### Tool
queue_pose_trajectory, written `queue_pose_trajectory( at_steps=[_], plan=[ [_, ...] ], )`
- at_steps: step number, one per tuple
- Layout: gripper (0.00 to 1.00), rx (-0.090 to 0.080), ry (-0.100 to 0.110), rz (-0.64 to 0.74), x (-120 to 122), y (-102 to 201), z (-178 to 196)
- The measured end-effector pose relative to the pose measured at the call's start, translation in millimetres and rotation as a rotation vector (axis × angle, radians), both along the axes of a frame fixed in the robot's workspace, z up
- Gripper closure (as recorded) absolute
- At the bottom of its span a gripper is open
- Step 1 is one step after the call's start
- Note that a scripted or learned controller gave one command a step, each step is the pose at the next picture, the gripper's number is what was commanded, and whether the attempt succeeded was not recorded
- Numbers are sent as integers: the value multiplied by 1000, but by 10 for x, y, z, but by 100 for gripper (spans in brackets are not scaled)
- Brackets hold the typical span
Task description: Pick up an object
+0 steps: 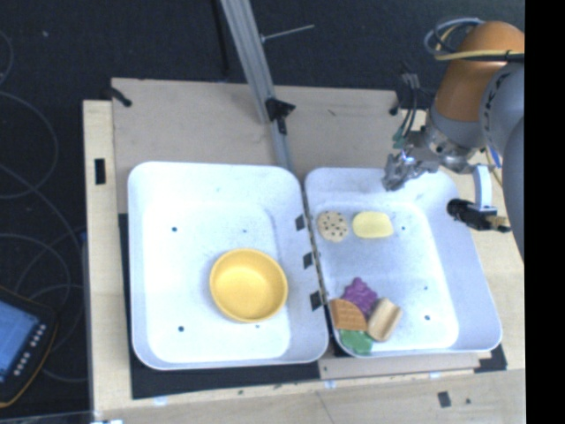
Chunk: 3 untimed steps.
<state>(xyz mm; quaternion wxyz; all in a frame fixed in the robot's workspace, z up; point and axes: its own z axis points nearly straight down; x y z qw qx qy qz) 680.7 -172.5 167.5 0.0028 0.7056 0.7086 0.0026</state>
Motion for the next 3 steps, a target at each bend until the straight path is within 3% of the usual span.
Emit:
queue_pose_trajectory(
  at_steps=[2,3],
  plan=[
    [100,-1,0,3,48,-69,898],
    [100,-1,8,0,-194,402,781]
  ],
)
